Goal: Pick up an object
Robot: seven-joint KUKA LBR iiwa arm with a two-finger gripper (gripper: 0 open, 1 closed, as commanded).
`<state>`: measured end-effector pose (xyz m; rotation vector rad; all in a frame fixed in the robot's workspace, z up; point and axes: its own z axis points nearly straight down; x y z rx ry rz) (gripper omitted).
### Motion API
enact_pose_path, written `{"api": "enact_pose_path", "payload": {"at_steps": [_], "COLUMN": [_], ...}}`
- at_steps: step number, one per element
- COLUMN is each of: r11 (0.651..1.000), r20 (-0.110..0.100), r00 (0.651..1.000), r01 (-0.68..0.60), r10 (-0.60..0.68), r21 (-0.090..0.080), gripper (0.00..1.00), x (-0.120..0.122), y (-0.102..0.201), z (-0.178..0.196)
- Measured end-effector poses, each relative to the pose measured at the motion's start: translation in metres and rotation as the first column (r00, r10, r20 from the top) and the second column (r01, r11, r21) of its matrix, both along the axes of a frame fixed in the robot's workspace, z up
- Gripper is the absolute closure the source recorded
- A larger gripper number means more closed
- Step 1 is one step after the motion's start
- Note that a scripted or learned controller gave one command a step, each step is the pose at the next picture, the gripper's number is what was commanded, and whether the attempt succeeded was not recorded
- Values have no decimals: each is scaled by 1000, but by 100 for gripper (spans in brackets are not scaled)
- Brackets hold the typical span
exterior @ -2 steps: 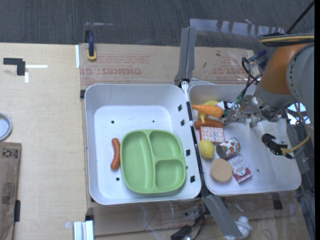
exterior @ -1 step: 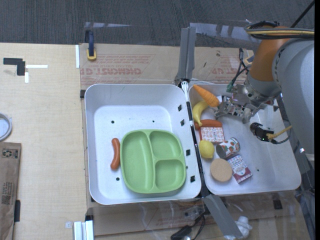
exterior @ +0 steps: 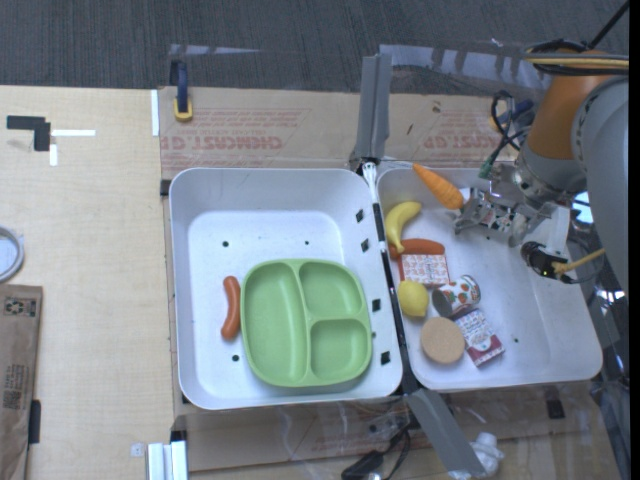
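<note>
My gripper is low in the back part of the right bin, just right of an orange carrot. Nothing is visibly held in it. Left of it lie a yellow banana and a red sausage. Closer to the front are a red-and-white packet, a lemon, a small printed can, a round tan biscuit and a red carton.
The left bin holds a green divided plate and an orange sausage beside it. A grey post stands behind the gap between the bins. The arm's orange band rises at the right.
</note>
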<state>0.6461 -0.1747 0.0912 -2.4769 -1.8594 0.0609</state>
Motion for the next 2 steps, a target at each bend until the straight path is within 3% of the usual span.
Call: {"api": "enact_pose_path", "payload": {"at_steps": [1,2], "r11": [999,992], "r20": [1,36], "r00": [999,991], "r01": [41,-128], "r10": [-41,129], "r21": [-19,-12], "gripper": [0,0], "x": [-2,8], "y": [26,58], "z": [-8,-5]}}
